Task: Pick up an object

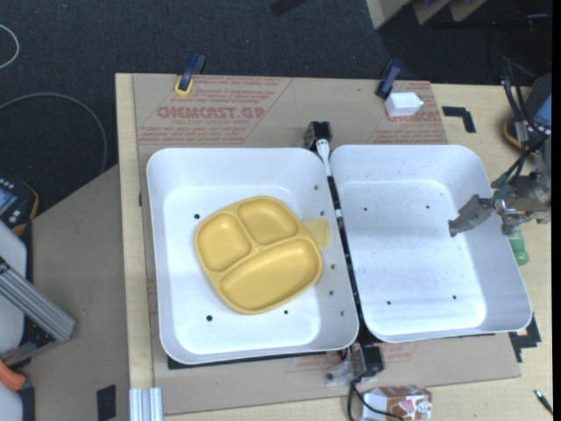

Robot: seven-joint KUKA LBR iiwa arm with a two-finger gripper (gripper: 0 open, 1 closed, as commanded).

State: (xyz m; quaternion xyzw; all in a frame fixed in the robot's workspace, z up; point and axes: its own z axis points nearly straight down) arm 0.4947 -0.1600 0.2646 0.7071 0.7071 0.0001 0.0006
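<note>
A yellow divided plate (257, 253) with three compartments lies flat in the left bin (166, 191), near its middle. A small yellow piece (317, 231) pokes out from under the plate's right edge. My gripper (480, 211) hangs over the right rim of the right bin (412, 314), far from the plate, and I see nothing held in it. A green part (520, 249) shows just below the wrist.
A black divider (337, 222) runs between the two bins. A white block (403, 104) and two blue clamps (189, 71) (389, 78) sit on the board behind the bins. Cables and hardware (377, 397) lie at the front edge.
</note>
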